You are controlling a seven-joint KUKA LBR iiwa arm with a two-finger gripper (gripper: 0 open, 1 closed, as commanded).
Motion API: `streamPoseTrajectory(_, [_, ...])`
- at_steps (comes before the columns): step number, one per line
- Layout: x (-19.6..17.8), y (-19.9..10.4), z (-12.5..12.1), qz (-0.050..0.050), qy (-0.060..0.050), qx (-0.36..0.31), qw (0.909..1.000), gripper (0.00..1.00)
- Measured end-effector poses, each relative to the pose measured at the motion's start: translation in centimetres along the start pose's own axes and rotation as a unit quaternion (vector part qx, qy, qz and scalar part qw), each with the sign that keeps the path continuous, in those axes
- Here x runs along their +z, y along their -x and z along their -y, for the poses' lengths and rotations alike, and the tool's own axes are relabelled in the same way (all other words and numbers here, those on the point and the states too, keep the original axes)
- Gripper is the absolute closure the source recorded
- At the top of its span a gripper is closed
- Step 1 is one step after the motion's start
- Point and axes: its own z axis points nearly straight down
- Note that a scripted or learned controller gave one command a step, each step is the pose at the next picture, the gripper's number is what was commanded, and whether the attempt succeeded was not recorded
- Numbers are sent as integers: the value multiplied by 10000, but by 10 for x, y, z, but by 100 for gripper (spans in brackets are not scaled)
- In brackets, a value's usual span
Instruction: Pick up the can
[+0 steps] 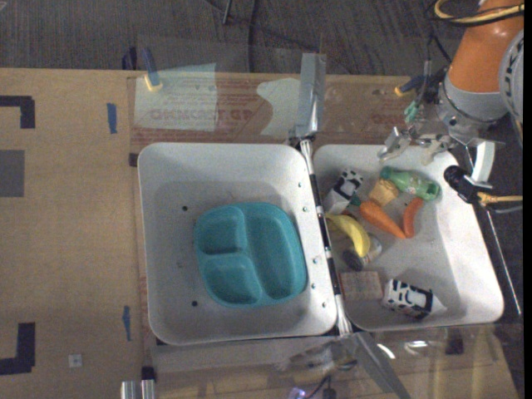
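Observation:
A black-and-white patterned can point(407, 298) lies on its side near the front of the right bin point(465, 256). My gripper point(413, 150) hangs over that bin's far edge, well behind the can and apart from it. It is open with nothing between its fingers. The arm's orange band point(486, 36) shows at the upper right.
Between gripper and can lie a green bottle point(411, 183), a carrot point(382, 219), a small orange piece point(411, 217), a banana point(353, 233), a second cow-patterned item point(347, 186) and a brown flat box point(360, 285). The left bin point(166, 181) holds a teal divided plate point(248, 252).

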Motion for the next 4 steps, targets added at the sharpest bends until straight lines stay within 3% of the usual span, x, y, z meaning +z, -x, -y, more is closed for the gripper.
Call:
streamPoseTrajectory(1, [65, 23, 62, 3, 1, -116, 9999, 0])
streamPoseTrajectory(2, [93, 48, -1, -168, -213, 395, 9989, 0])
streamPoseTrajectory(3, [81, 50, -2, -122, -202, 375, 9990, 100])
streamPoseTrajectory(4, [83, 46, -2, -164, -215, 374, 9989, 0])
